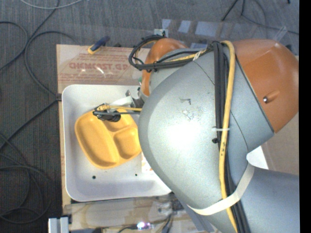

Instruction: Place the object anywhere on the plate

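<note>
1. Gripper (130, 101) sits low in the white bin (77, 178), just beside the 1 o'clock rim of the yellow plate (97, 135). Whether it is clenched, released or grasping anything I cannot tell, since the grey arm (194, 120) covers it from the 3 o'clock side.
2. Where the object lies I cannot tell either. The plate's bare surface carries nothing, so I judge the placing not yet done.
3. With the object unread, its weight, stiffness and best hold stay open. If it hangs under the wrist, it is likely small and light.
4. The plate looks like hard, smooth moulded plastic, split into compartments by raised ribs. I judge that a rolling or slippery item would settle better in a compartment floor than on a rib. The big compartment at 9 o'clock offers the widest target.
5. The plate lies flat in the bin's middle, towards 9 o'clock. Bare white floor surrounds it at 6, 9 and 12 o'clock, so a nudge could slide it.
6. Open room lies towards 9 o'clock, directly over the plate. The bin wall rises beyond it, and the arm's bulk closes 3 o'clock.
7. Beyond the bin's 12 o'clock edge lies a printed cardboard sheet (97, 67), well apart from the plate.
</note>
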You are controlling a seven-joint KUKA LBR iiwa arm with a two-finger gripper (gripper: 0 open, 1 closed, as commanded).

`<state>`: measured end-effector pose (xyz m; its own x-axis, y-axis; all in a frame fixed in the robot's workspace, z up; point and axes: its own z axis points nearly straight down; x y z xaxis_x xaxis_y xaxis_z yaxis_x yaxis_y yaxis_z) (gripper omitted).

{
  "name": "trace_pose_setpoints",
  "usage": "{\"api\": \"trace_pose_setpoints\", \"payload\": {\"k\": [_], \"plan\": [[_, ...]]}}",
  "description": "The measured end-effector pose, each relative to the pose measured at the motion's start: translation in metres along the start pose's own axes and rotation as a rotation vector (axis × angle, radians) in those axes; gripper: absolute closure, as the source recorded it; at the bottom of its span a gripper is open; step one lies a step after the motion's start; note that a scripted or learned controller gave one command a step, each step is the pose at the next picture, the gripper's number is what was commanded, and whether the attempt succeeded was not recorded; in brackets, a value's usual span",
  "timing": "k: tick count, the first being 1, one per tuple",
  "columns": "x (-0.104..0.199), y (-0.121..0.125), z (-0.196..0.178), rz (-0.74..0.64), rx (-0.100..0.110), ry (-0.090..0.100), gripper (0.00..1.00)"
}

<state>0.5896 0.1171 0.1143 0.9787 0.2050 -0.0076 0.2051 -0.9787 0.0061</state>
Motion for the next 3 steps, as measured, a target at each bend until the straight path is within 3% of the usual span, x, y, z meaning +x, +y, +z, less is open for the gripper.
{"api": "trace_pose_setpoints", "payload": {"k": [1, 2, 3], "plan": [[-0.011, 0.045, -0.037, -0.019, 0.022, 0.01, 1.0], [-0.039, -0.025, 0.021, -0.181, -0.013, 0.01, 1.0], [-0.023, 0.043, -0.068, -0.326, 0.002, 0.002, 1.0]]}}
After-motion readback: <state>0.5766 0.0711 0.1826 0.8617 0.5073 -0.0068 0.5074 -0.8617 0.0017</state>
